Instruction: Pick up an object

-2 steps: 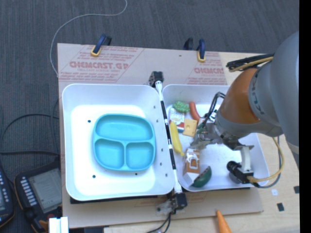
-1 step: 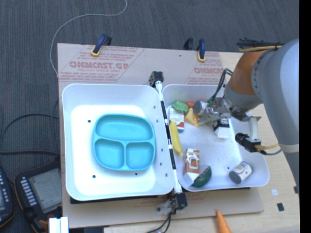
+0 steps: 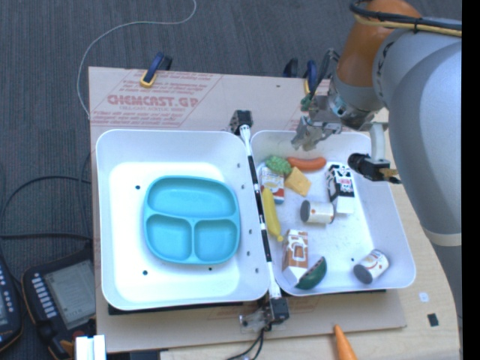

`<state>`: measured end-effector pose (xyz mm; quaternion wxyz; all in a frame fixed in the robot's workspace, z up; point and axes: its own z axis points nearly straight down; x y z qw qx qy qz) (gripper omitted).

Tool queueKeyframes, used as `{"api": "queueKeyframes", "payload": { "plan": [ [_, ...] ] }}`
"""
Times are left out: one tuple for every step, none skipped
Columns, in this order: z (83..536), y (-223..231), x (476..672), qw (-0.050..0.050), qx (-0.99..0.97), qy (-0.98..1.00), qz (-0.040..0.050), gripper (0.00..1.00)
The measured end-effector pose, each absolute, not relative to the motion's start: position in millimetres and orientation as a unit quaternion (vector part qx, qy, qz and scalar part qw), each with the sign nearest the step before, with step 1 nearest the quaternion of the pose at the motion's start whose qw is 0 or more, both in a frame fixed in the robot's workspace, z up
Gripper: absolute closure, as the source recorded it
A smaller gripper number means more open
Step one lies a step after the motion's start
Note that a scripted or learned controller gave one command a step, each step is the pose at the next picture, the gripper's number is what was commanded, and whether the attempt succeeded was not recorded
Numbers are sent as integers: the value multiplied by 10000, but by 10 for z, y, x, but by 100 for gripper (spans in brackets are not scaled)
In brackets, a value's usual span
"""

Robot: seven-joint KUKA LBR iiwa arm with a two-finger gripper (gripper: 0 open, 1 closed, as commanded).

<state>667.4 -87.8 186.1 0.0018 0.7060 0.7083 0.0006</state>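
Over the right bin (image 3: 390,231), the gripper (image 3: 309,136), its opening unreadable, hangs just above the orange carrot (image 3: 307,163).

Bins (image 3: 120,148): white
Tray (image 3: 192,220): light blue
Carrot (image 3: 307,163): orange-red
Cheese wedge (image 3: 298,181): yellow
Banana (image 3: 271,212): yellow
Broccoli (image 3: 278,164): green
Carton (image 3: 341,182): white with black patches
Box (image 3: 295,249): orange and white
Can (image 3: 370,266): white and grey, possibly
Arm band (image 3: 365,40): orange
Board (image 3: 187,100): tan, red lettering

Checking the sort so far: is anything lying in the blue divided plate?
No, the blue divided plate in the left bin has nothing in its three compartments.
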Motion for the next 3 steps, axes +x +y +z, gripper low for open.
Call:
{"api": "queueKeyframes", "payload": {
  "plan": [
    [1848,-886,6666,9,7067,7075,-7,0],
    [1023,-958,6719,68,7062,7079,26,0],
    [1130,-966,6723,89,7059,7082,17,100]
  ]
}}
